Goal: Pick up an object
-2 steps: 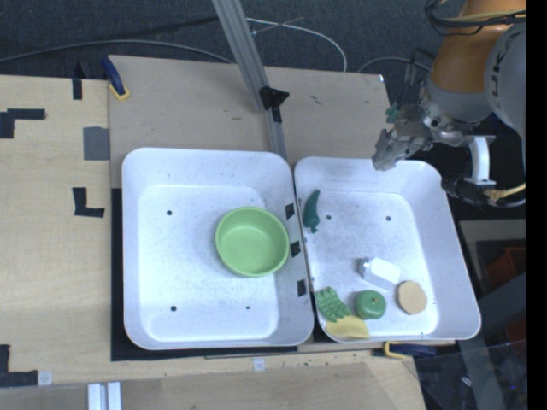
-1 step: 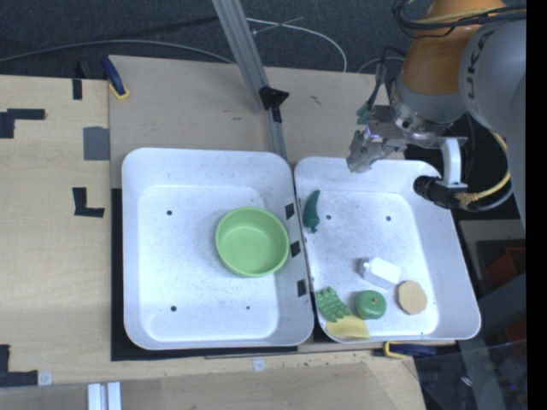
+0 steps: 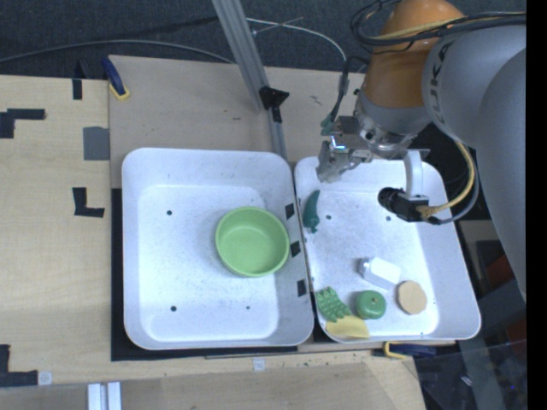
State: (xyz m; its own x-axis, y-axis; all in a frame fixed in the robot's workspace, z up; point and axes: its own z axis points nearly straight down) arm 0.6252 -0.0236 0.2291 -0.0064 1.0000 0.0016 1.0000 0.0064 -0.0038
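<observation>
Two shallow white plastic bins are being viewed: the left bin (image 3: 154,254) is carrying a round green plastic bowl (image 3: 251,242), the right bin (image 3: 444,254) several small items. The grey two-finger gripper (image 3: 332,171) is being held over the right bin's far-left corner; whether anything is being gripped cannot be told. The approach step is judged in hand. A descent onto the dark green curved piece (image 3: 311,210), lying just beside, is being called for next.
</observation>
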